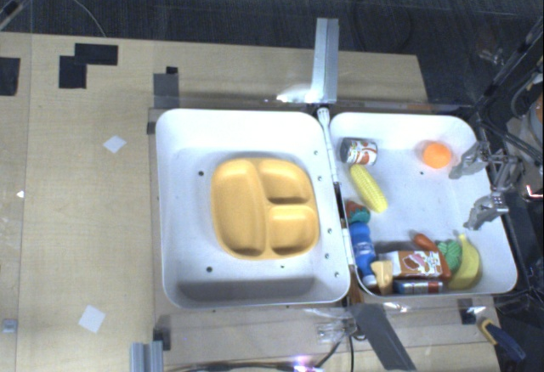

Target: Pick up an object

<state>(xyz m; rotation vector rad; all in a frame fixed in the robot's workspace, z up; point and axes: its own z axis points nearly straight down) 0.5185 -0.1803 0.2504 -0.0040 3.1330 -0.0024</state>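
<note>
You get bright, even overhead light; glare whitens both bins (170, 217), soft shadows pool toward six o'clock, and the three o'clock edge blurs.

words on can (360, 151): too small to read; words on box (418, 263): too blurry to read

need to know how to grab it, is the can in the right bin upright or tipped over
Tipped over. The can lies on its side near the right bin's upper left corner, its round end facing left.
</note>
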